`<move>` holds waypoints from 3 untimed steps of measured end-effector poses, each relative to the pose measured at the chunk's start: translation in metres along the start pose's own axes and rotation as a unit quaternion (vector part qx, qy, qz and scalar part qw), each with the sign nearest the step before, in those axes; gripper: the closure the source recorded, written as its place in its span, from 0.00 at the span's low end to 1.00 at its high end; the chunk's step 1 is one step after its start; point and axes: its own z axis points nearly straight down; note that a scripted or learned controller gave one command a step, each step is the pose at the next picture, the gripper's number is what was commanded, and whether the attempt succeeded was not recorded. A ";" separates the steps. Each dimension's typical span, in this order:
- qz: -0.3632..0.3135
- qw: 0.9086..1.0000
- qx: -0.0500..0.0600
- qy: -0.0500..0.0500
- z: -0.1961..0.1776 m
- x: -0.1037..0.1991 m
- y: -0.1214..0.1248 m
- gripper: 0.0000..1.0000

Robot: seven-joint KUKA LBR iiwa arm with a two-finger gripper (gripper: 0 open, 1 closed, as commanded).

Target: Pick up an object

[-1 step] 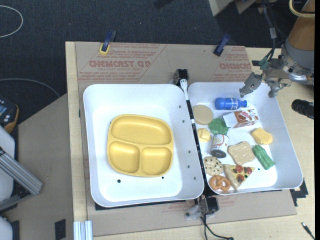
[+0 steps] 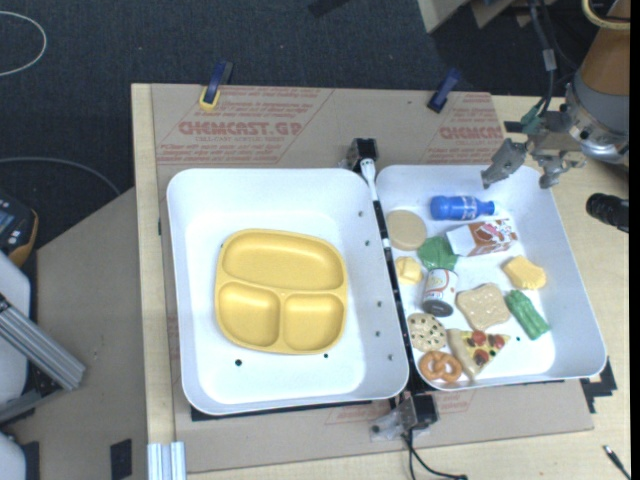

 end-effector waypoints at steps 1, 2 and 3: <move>0.000 1.000 0.002 0.000 0.061 -0.005 0.001 0.00; -0.001 1.000 0.002 0.000 0.106 -0.006 0.007 0.00; -0.001 1.000 -0.009 -0.004 0.131 -0.008 0.012 0.00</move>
